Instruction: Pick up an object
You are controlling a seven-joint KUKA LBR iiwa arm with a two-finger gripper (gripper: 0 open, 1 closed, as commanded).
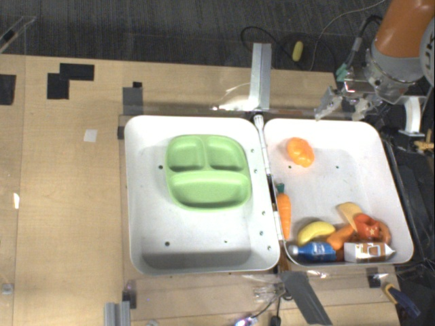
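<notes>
No label on the white carton (368, 252) reads clearly; my pincer (344, 102) hangs open, gripping nothing.

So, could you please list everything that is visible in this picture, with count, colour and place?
bins: 2, white, side by side on the bench
divided plate: 1, green, middle of the left bin
round fruit: 1, orange, upper left part of the right bin, apart from the rest
carrot: 1, orange, along the left wall of the right bin
banana: 1, yellow, near edge of the right bin
bottle: 1, blue, near edge, below the banana
carton: 1, white, near right corner of the right bin
red and orange items: several in a pile, exact count unclear, above the carton
arm: 1, grey with orange band, upper right
claw: 1, over the far rim of the right bin, holding nothing
</notes>
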